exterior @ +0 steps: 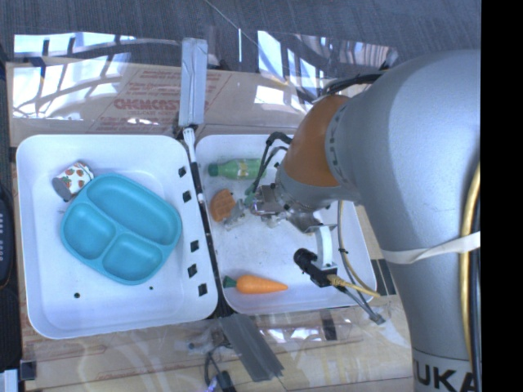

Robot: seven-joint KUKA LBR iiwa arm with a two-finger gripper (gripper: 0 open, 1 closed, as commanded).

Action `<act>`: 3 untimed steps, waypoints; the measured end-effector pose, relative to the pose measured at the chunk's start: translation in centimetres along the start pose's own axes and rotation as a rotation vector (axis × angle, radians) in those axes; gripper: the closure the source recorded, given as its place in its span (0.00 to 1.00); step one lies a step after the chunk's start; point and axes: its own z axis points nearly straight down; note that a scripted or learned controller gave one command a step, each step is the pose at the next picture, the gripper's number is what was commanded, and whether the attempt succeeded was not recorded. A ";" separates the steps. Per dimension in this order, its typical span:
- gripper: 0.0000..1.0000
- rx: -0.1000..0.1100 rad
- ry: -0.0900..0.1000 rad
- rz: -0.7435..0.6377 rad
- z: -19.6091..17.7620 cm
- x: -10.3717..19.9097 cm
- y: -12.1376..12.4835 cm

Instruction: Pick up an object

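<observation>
Your tool (255,205) is down inside the right bin (347,294), low over the floor beside the small orange-brown piece (221,205), and that looks like the pick you're lining up. From this angle the wrist and its orange band (315,149) cover the tip, so you cannot tell whether the tool is released or clenched, and nothing shows as held.

Why there? The piece sits close to the bin's left wall, so the arm has to reach right across from the far side, and that puts its bulk over the middle of the bin.

Around you: the green bottle (235,168) lies on its side just above the tool, near enough to get nudged. The toy carrot (257,284) rests well apart along the bottom wall. In the left bin (33,300), the blue divided plate (121,228) and a small patterned object (73,179) at its upper corner are out of your way. The divider between the bins crowds your target's left side.
</observation>
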 end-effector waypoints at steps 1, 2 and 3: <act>0.00 -0.001 0.000 -0.001 -0.1 0.5 5.1; 1.00 0.003 -0.001 -0.010 -1.1 0.6 5.1; 1.00 0.004 0.000 -0.001 0.1 0.7 0.6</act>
